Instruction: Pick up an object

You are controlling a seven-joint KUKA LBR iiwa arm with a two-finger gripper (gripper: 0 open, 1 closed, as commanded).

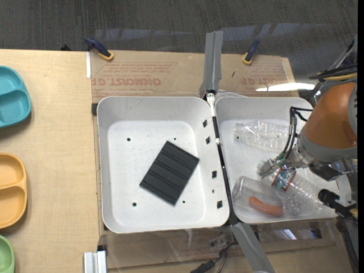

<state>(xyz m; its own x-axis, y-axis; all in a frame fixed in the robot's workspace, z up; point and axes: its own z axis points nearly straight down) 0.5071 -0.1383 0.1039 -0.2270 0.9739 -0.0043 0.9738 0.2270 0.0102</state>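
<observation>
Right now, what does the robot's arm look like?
The arm is round and chunky, with a big orange band above a grey wrist. Black cables run down beside it. Its tool is small and silvery, with little red and blue parts showing on it.

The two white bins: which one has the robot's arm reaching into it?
The right-hand bin, holding clear plastic bottles; the left bin holds a black ribbed slab.

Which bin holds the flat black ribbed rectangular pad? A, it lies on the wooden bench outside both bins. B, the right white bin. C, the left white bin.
C: the flat black ribbed rectangular pad lies tilted on the floor of the left white bin, apart from its walls, while the clear plastic items sit in the right white bin.
</observation>
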